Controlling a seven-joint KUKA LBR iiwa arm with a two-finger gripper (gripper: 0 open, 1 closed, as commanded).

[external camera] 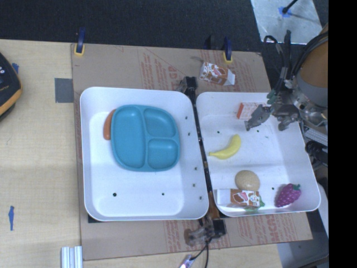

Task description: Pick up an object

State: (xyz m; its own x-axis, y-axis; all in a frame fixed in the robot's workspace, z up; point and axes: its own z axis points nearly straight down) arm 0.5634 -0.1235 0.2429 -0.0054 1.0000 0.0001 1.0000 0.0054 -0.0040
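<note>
Two-finger gripper (271, 119) hangs open, empty, over the right white bin (295, 155) — nearest target: small orange-and-white packet (244, 110). Centre over it, then descend straight.

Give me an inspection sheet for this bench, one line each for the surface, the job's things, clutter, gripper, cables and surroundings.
Surface: brown cardboard sheet on a wooden bench, bearing the left bin and right bin side by side.
Job's things: right bin holds a banana, a tan round item, a small printed box, purple grapes and an orange-white packet.
Clutter: blue divided plate in the left bin, over an orange item; a wrapper on the cardboard.
Gripper: gripper open above the right bin's far side, holding nothing.
Cables: black cables near the arm.
Surroundings: dark floor; blue clamps.
</note>
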